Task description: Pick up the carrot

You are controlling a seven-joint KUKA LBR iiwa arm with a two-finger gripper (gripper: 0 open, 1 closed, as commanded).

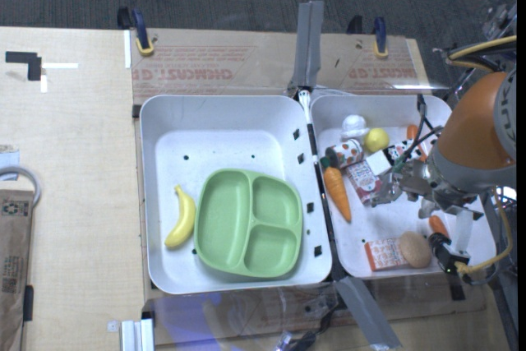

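The carrot (337, 191) is orange with a green top end. It lies along the left wall of the right bin (355, 260), its tip pointing toward the near edge. My gripper (386, 191) hovers low in the middle of the right bin, a short way to the right of the carrot and apart from it. Nothing shows between the gripper and the carrot except a red and white packet (362, 175), which lies just beside the carrot's upper half.
The right bin also holds a yellow lemon (376, 140), a white object (354, 126), a small jar (345, 152), an orange box (383, 253) and a brown roll (415, 249). In the left bin (156, 177) lie a banana (182, 218) and a green divided plate (249, 222).
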